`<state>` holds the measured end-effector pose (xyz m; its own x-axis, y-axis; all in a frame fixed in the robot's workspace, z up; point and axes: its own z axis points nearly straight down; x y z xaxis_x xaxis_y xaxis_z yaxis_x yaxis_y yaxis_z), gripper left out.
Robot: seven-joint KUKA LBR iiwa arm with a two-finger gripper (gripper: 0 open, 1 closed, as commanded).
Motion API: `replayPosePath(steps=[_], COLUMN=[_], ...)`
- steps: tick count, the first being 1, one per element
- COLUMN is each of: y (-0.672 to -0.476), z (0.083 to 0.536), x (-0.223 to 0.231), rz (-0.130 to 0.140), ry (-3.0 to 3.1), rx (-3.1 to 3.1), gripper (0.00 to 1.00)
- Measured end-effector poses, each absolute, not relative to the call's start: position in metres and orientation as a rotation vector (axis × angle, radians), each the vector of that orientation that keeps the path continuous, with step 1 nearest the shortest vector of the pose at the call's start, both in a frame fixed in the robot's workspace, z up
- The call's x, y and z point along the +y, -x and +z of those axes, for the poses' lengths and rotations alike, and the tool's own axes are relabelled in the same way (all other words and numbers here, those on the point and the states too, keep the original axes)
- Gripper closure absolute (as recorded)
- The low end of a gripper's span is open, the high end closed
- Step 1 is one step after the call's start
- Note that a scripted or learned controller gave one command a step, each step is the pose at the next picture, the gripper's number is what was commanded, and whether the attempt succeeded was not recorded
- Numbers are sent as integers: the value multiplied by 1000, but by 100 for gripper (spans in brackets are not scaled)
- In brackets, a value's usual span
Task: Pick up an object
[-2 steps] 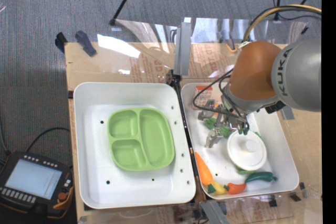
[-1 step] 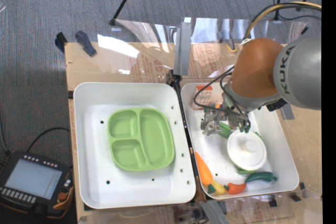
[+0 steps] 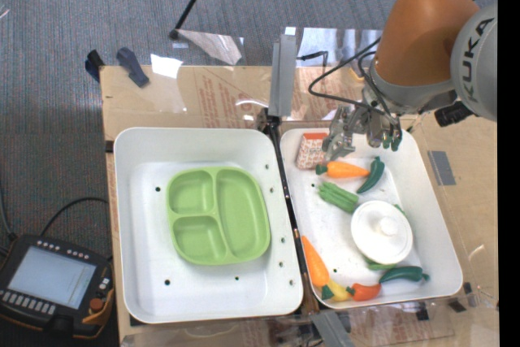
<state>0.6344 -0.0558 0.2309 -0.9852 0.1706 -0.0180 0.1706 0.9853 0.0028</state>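
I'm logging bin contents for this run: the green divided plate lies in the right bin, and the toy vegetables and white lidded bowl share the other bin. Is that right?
Not quite. The camera view shows the green divided plate in the left bin. The toy vegetables and the white lidded bowl share the right bin, as you said.

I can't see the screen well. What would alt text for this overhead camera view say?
A grey and orange robot arm's gripper hangs over the far end of the right bin, which holds toy vegetables, a small box and a white lidded bowl. The left bin holds a green divided plate.
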Motion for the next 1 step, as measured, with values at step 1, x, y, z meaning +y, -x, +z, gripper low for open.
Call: replayPosePath(steps=[1], y=[-637], z=[307], x=[-62], rz=[2], ry=[-493], rx=[3092], gripper=[100])
